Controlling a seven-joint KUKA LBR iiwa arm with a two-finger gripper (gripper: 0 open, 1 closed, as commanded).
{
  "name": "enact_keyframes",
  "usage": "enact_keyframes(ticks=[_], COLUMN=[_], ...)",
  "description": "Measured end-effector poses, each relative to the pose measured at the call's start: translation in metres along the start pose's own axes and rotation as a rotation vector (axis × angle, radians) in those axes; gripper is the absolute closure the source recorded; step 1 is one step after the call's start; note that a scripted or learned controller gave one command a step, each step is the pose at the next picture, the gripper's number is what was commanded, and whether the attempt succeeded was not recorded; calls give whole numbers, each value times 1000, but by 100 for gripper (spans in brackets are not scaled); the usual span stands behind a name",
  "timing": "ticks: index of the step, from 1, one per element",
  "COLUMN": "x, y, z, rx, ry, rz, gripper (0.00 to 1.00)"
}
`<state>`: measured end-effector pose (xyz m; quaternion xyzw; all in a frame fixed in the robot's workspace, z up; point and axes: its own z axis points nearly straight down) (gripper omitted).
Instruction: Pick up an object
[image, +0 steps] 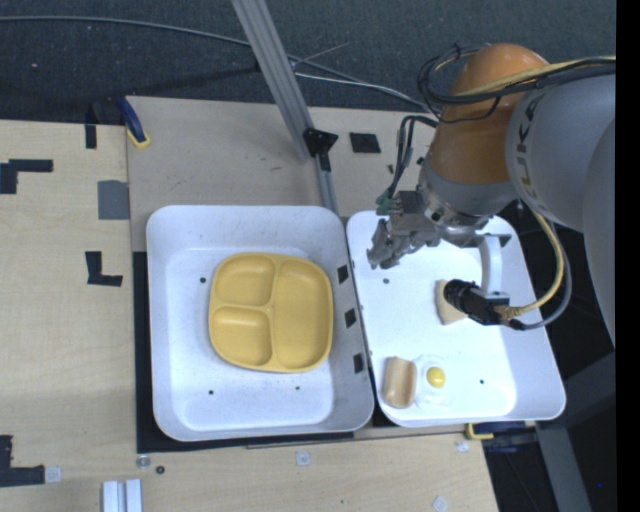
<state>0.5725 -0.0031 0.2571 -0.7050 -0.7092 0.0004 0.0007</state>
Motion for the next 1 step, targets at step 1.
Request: enact_keyframes(ticks=[1], x=[47], y=[-8], z=[17], rx=[2], ry=[-1], rz=[1], gripper=[100])
